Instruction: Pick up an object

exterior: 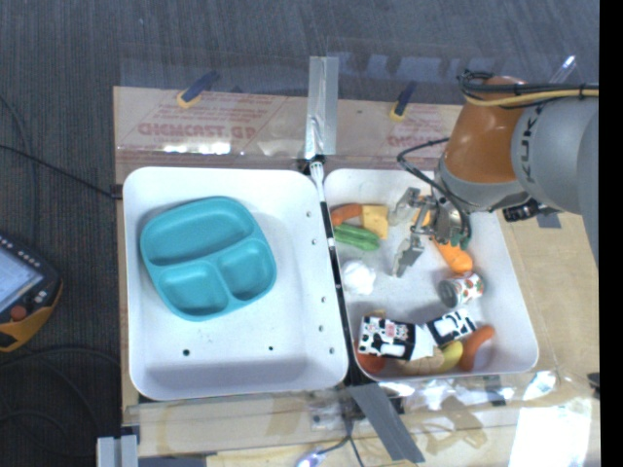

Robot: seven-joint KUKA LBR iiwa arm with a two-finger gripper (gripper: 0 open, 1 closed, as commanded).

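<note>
No object was yet lifted: the hand [413, 230], fingers spread and pinching nothing, hung over the right bin [513, 290] near the carrot [455, 257]. Grasping remained.

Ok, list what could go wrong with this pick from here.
1. The gripper hangs open between the green toy and the orange carrot; closing here may grab nothing.
2. The right bin is crowded, so descending fingers could nudge the white lump or neighbours instead of grasping.
3. Toys near the divider leave little finger room.
</note>
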